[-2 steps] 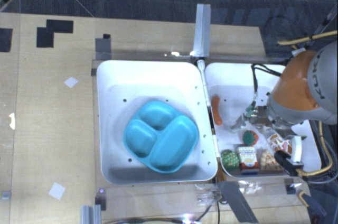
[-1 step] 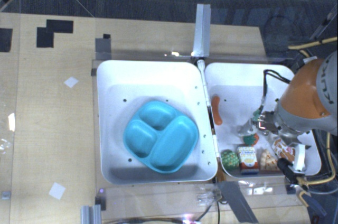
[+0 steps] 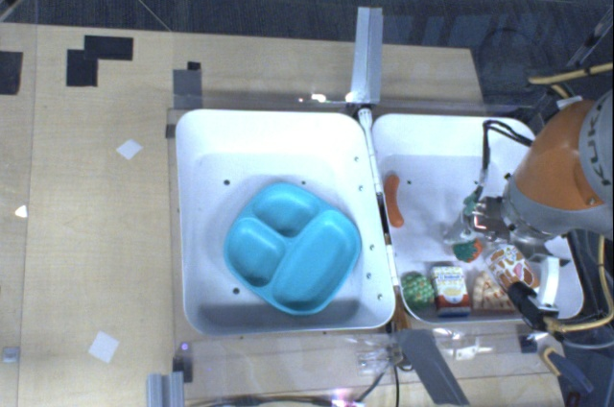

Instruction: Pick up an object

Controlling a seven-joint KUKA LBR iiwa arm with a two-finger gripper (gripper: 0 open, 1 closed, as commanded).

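My gripper (image 3: 467, 227) hangs low in the right bin (image 3: 422, 146) at the frame's lower right, just above a small green object (image 3: 464, 251), with the blue divided plate (image 3: 293, 247) in the left bin (image 3: 206, 203)

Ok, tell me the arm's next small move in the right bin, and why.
Probably a short straight descent. The gripper hangs in the right bin just above a small green object, with packaged items crowding the near wall. Whether anything is already gripped cannot be judged.
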